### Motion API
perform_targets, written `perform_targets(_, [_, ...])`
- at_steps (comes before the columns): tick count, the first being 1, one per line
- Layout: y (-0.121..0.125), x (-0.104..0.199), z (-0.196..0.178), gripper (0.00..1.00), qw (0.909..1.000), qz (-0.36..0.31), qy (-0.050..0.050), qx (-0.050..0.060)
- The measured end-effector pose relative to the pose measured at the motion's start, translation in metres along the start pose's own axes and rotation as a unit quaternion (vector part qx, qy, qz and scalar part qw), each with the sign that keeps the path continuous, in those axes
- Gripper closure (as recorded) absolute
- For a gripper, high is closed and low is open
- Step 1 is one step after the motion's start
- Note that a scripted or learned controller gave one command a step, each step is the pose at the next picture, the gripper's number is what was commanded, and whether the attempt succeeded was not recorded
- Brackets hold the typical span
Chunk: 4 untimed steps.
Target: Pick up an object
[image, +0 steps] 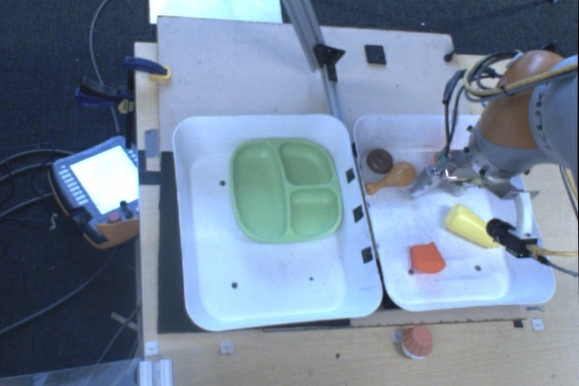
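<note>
In the right bin lie several small objects. A tan pear-shaped piece rests near the bin's left wall, with a brown round piece just behind it. A yellow object lies to the right of centre and an orange-red block sits near the front. My gripper is low over the bin, right beside the tan piece's right end. I cannot tell whether it touches the piece. Nothing is visibly held.
The left bin holds a green divided plate. A slanted metal pole crosses above the bins' back edge. A small round orange object lies on the bench in front of the right bin. The arm's wrist hangs over the right bin's back right.
</note>
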<state>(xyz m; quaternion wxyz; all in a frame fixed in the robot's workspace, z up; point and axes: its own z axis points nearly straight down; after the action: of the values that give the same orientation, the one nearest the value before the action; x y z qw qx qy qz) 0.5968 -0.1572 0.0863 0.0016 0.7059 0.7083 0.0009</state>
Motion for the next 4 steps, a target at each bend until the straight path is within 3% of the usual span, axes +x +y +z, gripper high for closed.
perform_targets(1, [0.002,-0.001,-0.013,1.00,1.0000,-0.001,-0.002,-0.005])
perform_targets(3, [0.000,-0.008,-0.116,1.00,1.0000,-0.001,0.000,-0.001])
perform_targets(4, [-0.014,0.042,-0.131,1.00,1.0000,-0.003,0.001,0.001])
